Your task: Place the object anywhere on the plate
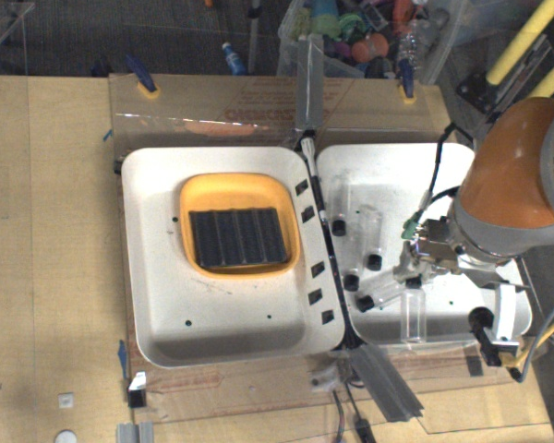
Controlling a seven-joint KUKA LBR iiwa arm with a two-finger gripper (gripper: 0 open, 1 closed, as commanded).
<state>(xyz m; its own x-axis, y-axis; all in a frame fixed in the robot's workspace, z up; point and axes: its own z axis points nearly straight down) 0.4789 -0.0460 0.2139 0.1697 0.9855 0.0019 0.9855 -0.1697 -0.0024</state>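
**Inspector:** Where you look into the left bin [157, 293], you see a smooth white tray with rounded corners. In it sits a glossy yellow plate [192, 201], a rounded square with a raised rim.

**Operator:** And the object?

**Inspector:** The object [238, 236] is a dark, flat rectangle with lengthwise ribs. It lies on the plate, inside the rim, with its lower edge close to the plate's near rim. You have bare white floor on all sides of the plate, widest toward the near wall.

**Operator:** The gripper?

**Inspector:** The gripper [388, 289] is low over the right bin [388, 169], near the ridge [316, 238] where the two bins meet, and well apart from the object. Its parts look like clear plastic against white, so you cannot tell whether it is released or clenched. The arm [512, 183], grey with an orange band, covers that bin's right edge.
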